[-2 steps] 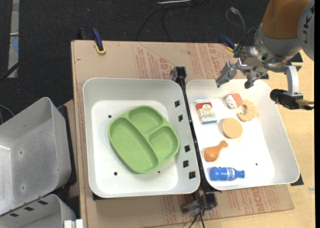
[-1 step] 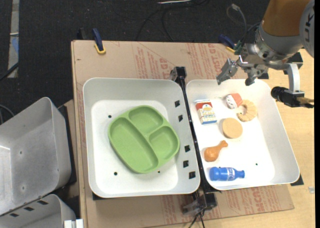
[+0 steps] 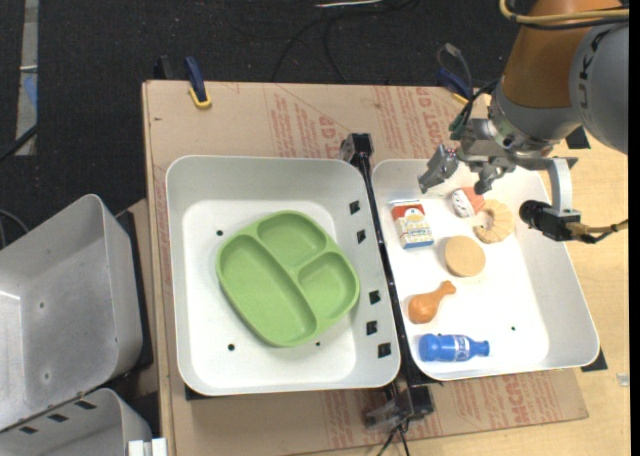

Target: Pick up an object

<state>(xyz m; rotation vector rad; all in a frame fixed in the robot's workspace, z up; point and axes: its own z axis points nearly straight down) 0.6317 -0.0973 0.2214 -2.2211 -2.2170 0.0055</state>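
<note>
Two white bins sat side by side on the counter. The left bin held one green divided tray. The right bin held six things: one small carton, one round tan disc, one orange drumstick toy, one blue bottle, one beige ring-shaped piece and one small white item, perhaps a die. The jaws hung open above the bin's far end, gripping nothing.
</note>
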